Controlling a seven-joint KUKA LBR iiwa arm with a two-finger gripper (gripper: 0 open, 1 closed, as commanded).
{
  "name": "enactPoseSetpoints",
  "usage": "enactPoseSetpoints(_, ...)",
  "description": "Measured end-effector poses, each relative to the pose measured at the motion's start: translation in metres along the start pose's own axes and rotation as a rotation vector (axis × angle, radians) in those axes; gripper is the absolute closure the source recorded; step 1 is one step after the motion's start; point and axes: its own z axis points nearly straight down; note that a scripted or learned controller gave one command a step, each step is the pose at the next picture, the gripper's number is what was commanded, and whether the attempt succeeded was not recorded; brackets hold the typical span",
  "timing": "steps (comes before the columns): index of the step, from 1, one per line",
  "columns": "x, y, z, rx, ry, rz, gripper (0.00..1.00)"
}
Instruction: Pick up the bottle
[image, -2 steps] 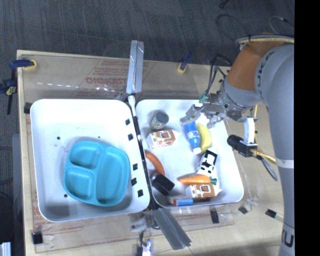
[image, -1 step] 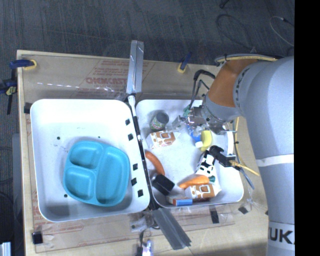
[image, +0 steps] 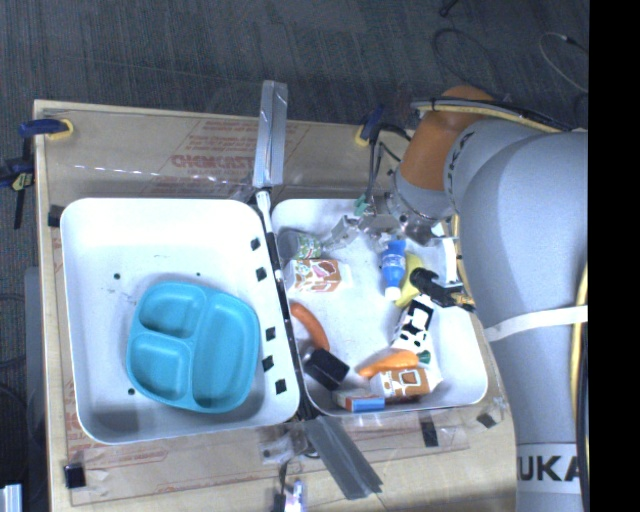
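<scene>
The bottle (image: 393, 268) is small, blue and white, and lies in the right bin (image: 470, 385) near its far right side. It points roughly away from the camera. My gripper (image: 372, 222) hangs over the far edge of the same bin, just beyond the bottle's top end and slightly to its left. The grey wrist with the orange band (image: 432, 150) comes down from the upper right and hides the bin's far right corner. Nothing visibly sits in the gripper.
Crowding the right bin are a small carton (image: 315, 273), an orange sausage (image: 308, 322), a black block (image: 325, 368), a carrot (image: 385, 362), a cow toy (image: 415, 325), a yellow piece (image: 410, 290) and another carton (image: 402, 386). The left bin (image: 90, 250) holds a blue divided plate (image: 195, 345).
</scene>
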Motion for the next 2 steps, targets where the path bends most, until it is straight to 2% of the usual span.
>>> enactPoseSetpoints(1, -0.004, -0.029, 0.002, 0.003, 0.001, -0.041, 0.0)
enactPoseSetpoints(2, -0.006, -0.058, -0.075, 0.002, 0.0, -0.024, 0.0)
